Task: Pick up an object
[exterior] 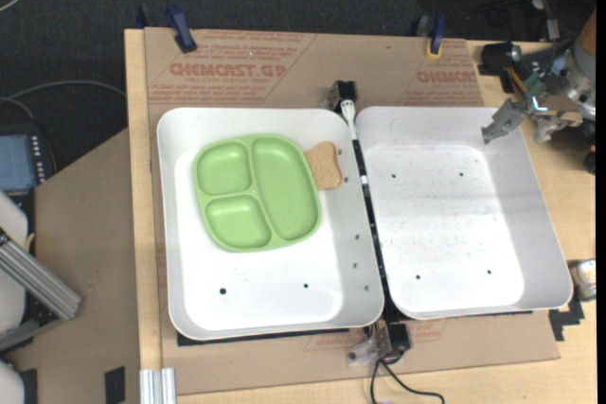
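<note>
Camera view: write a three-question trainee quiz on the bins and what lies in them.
1. True or false: the green plate lies in the left bin.
2. What touches the plate's right edge? A) a tan cracker B) a blue clamp C) a cable
3. Fill in: the gripper hangs over the right bin's ____ right corner.

Key: 1 true; 2 A, the cracker; 3 far.
</note>
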`<state>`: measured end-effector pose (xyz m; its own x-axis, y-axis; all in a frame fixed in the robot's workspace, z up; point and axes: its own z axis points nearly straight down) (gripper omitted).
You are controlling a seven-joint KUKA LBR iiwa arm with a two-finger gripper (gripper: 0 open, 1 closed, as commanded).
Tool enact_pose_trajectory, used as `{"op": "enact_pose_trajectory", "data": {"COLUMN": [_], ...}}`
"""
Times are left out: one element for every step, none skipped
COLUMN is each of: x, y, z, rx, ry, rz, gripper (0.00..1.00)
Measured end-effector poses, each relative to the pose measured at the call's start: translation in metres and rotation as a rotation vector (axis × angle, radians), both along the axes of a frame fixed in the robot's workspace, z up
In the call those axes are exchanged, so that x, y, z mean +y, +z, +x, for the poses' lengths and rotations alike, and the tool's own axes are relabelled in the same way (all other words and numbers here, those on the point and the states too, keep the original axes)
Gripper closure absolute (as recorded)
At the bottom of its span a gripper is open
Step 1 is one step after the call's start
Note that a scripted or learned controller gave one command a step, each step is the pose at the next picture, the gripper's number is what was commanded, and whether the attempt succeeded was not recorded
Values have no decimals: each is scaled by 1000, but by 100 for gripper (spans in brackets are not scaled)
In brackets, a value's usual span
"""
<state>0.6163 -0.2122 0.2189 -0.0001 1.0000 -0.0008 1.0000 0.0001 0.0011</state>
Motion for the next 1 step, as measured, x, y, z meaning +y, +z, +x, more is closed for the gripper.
{"op": "enact_pose_trajectory", "data": {"x": [-3], "y": [149], "z": [-32], "rx": [-15], "ry": [0], "rz": [-5], "gripper": [0]}}
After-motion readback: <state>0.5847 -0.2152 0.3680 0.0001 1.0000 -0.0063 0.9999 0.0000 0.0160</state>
